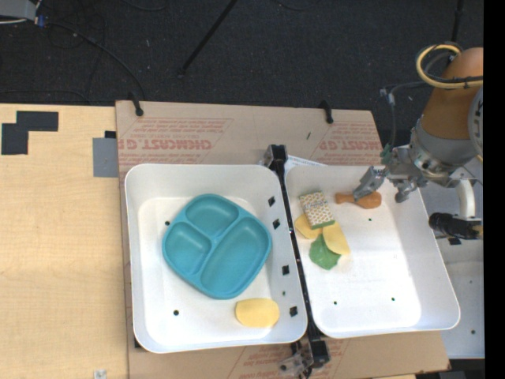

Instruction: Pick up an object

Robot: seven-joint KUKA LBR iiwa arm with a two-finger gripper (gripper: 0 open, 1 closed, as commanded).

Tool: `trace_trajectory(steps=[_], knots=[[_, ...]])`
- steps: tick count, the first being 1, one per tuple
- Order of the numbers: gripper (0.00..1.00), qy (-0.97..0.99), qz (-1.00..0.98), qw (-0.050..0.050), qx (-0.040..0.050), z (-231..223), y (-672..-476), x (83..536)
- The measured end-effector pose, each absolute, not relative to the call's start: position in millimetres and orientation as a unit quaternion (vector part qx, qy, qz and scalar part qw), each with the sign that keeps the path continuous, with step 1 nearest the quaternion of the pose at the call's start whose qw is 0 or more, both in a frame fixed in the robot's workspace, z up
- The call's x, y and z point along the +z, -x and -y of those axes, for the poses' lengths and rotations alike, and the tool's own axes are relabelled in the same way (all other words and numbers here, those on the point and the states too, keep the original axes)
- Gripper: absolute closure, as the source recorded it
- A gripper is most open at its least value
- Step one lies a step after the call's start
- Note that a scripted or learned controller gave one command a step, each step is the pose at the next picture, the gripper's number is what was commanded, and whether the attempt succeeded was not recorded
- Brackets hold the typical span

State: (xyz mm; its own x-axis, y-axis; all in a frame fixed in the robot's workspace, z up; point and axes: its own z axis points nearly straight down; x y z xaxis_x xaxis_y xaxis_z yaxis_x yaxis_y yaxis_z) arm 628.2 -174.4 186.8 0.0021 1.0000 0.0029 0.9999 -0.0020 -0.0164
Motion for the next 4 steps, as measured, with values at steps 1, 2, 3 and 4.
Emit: trace_trajectory(steps=[1, 2, 3, 4], knots=[[0.00, 0.707, 0.707, 0.001, 0.0007, 174, -631.2, 196], [0.00, 0.706, 0.708, 0.003, 0.0019, 168, -631.5, 151], [0.00, 0.707, 0.707, 0.002, 0.0017, 169, -628.9, 108], [0.00, 0.707, 0.708, 0.002, 0.0015, 168, -628.5, 86]])
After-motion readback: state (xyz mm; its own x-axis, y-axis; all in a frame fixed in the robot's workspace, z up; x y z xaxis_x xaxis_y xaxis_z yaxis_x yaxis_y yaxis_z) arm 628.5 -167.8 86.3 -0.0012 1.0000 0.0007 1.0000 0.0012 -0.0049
